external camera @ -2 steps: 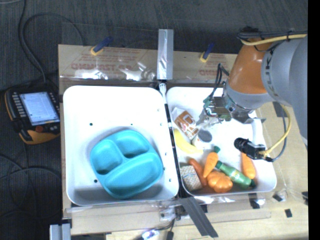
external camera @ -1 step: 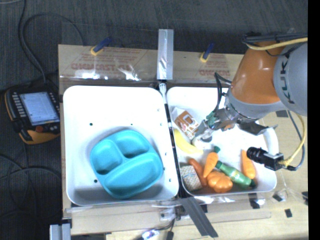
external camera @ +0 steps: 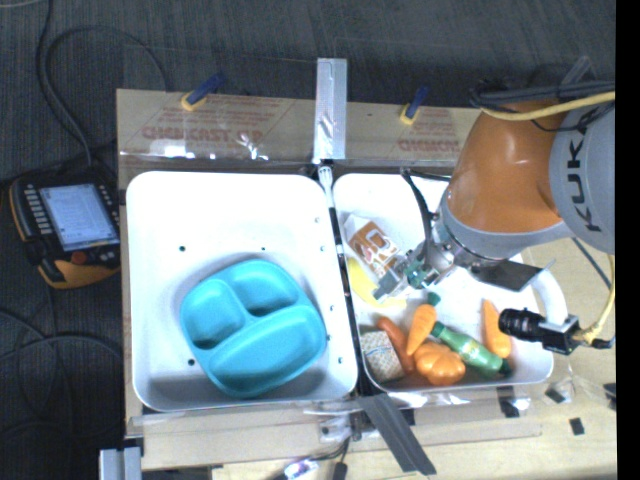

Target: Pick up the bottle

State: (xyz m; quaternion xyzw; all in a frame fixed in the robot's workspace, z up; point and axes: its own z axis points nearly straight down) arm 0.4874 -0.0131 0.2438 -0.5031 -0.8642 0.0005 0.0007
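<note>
**Tool over the right bin, bottle lying at the front**

The grey arm (external camera: 520, 183) with its orange band reaches in from the right, and its tool (external camera: 408, 271) hangs over the middle of the right bin (external camera: 385, 193). Nothing sits between the tips that I can make out, and whether they stand apart or together I cannot tell from this angle.

The green bottle (external camera: 468, 350) is on its side near the front of the right bin, lying at a slant, well clear of the tool. One end points up-left toward an orange carrot (external camera: 421, 326), and just below it sits a rounded orange fruit (external camera: 440, 364). Another carrot (external camera: 494, 330) stands just to the right of the bottle. At the front-left corner of the same bin there is a pale woven-looking block (external camera: 377, 348). Under the tool lies a brown and white packet (external camera: 368, 244), with something yellow (external camera: 357, 278) flat beside it.

Over in the left bin (external camera: 160, 228), a blue divided plate (external camera: 253, 321) rests near the front. Left of the tabletop (external camera: 250, 123), on the dark floor, a teach pendant (external camera: 65, 223) shows its lit screen.
</note>
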